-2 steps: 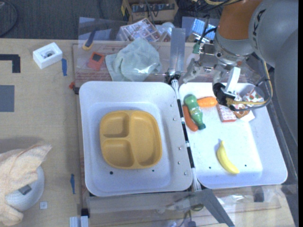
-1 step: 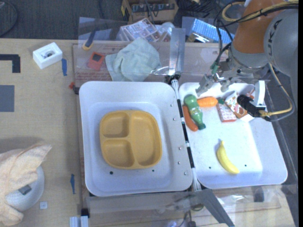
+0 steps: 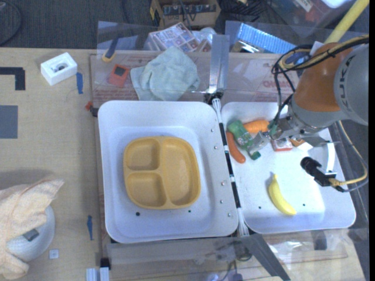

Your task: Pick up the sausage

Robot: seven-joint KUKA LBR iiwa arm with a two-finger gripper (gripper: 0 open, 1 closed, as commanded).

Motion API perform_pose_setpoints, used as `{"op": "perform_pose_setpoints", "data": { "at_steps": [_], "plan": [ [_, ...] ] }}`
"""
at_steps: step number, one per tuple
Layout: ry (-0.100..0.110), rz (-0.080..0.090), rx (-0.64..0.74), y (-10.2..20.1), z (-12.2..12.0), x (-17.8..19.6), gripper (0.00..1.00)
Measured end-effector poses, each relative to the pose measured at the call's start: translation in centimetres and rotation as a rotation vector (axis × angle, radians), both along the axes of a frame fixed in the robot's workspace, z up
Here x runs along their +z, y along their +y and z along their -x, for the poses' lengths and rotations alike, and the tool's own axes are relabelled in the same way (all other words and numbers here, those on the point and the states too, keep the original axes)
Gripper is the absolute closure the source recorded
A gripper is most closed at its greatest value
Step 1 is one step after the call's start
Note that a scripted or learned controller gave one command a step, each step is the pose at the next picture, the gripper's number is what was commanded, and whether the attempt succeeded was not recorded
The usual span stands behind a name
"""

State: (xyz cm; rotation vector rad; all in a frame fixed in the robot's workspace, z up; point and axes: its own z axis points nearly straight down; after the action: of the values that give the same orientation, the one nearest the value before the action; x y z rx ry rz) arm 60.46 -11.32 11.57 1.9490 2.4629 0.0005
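Right bin (image 3: 328, 215) holds gripper (image 3: 258, 147) beside sausage (image 3: 235, 150).

Pretty even, bright overhead light, soft shadows only. The white bins (image 3: 158, 113) look a bit washed out, and the whole shot's kinda soft and low-res, especially the top clutter.

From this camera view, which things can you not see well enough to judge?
- Gripper: too small and cluttered in the camera view to judge its fingers.
- Sausage: its upper end is hidden by the green toy.
- Carrot: its right end is covered by the arm.
- Red-and-white item in the right bin: partly under the wrist, unidentifiable.
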Motion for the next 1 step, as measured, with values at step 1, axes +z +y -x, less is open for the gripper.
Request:
{"op": "perform_pose_setpoints", "data": {
  "at_steps": [1],
  "plan": [
    [-0.004,0.001,0.206,1.4,-0.34,-2.72,0.0]
  ]
}}
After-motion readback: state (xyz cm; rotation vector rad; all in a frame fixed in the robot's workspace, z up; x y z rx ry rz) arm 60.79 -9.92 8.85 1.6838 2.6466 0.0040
